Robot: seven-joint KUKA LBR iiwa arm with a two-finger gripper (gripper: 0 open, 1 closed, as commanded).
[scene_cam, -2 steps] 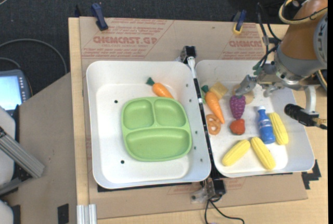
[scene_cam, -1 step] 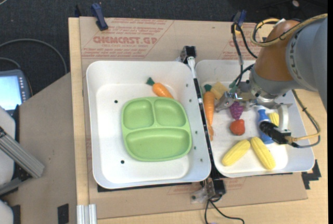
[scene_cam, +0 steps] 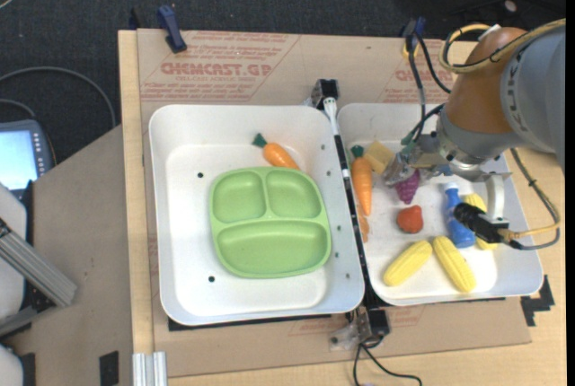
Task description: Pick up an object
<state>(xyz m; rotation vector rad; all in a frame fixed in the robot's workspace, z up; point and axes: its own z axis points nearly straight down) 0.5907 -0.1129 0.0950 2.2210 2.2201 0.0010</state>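
The gripper (scene_cam: 406, 171) hung low in the right bin (scene_cam: 521, 278), directly over a purple object (scene_cam: 409, 188), presumably positioned for pickup. The view did not resolve its grip state. A carrot (scene_cam: 362, 184) lay just beside.

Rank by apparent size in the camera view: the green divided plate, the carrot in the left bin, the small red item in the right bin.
1. green divided plate
2. carrot
3. small red item

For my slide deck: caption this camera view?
Gripper low over a purple toy in the right bin, among toy vegetables.
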